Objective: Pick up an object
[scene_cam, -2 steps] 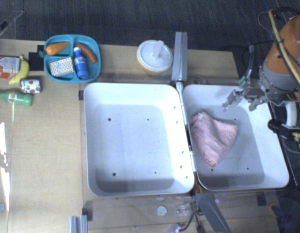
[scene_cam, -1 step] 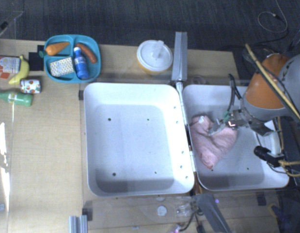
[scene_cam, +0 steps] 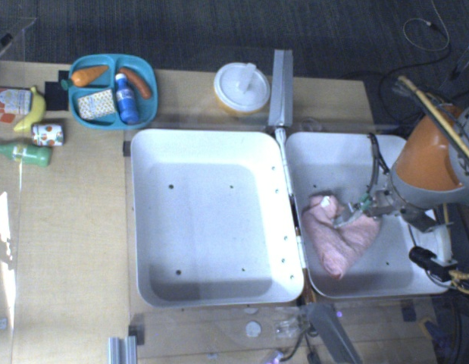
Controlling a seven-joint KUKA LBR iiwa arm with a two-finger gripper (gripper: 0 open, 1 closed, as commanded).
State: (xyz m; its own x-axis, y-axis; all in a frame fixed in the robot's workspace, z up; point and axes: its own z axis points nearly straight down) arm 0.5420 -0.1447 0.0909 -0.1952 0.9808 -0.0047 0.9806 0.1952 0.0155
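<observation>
A single fixed camera hangs well above the table (scene_cam: 67,264) and looks down at a slant, far enough back to take in both white bins. The left bin (scene_cam: 211,150) lies well left of the jaws, which sit over the right bin (scene_cam: 332,146). The arm (scene_cam: 427,161) enters from the right side.

Even, bright overhead light, soft shadows inside the white bins (scene_cam: 211,142), slightly grainy focus throughout.
</observation>
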